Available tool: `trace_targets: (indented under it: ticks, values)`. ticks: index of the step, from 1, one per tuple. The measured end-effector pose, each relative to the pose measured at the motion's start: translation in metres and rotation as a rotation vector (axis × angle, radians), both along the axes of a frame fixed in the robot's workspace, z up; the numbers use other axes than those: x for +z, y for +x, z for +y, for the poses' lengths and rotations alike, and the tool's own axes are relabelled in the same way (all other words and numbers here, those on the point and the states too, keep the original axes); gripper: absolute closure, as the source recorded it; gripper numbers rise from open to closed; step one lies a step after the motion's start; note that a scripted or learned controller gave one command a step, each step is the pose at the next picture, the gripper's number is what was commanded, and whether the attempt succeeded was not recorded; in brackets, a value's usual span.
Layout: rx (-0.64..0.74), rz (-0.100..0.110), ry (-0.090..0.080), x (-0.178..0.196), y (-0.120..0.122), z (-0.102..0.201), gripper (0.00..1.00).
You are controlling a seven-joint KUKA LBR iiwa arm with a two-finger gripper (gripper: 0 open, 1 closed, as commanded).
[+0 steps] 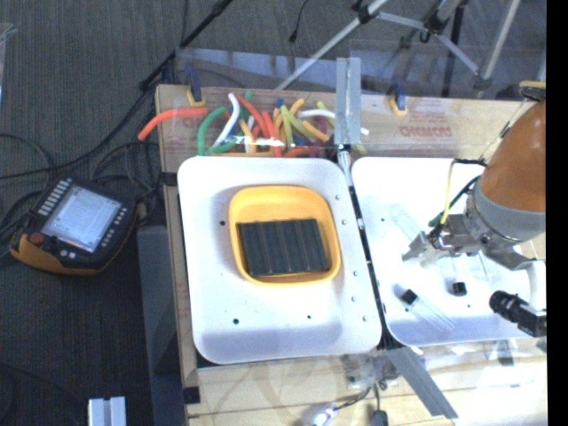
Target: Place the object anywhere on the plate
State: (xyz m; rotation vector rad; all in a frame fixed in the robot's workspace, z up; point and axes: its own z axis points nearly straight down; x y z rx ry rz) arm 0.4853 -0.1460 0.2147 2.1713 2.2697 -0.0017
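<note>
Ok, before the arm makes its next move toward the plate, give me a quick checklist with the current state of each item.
1. Plate in the left bin: ok, yellow, sitting flat.
2. Landing spot: cannot tell, a dark ribbed slab covers the plate's middle.
3. Gripper position: not ok, it is over the right bin, not the plate.
4. Object held: cannot tell, nothing visible between the fingers.
5. Loose items: two small dark pieces lie in the right bin.
</note>
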Motion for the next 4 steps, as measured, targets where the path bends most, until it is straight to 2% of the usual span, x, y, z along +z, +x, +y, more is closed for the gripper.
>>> trace_targets:
  ticks: [1, 2, 3, 4]
  values:
    - [0.090, 0.004, 0.001, -0.059, -0.002, 0.017, 1.00]
    - [0.408, 0.000, 0.001, 0.003, 0.000, 0.056, 1.00]
    - [0.610, 0.003, 0.003, -0.033, 0.021, 0.121, 1.00]
    - [0.610, 0.003, 0.003, -0.033, 0.021, 0.121, 0.00]
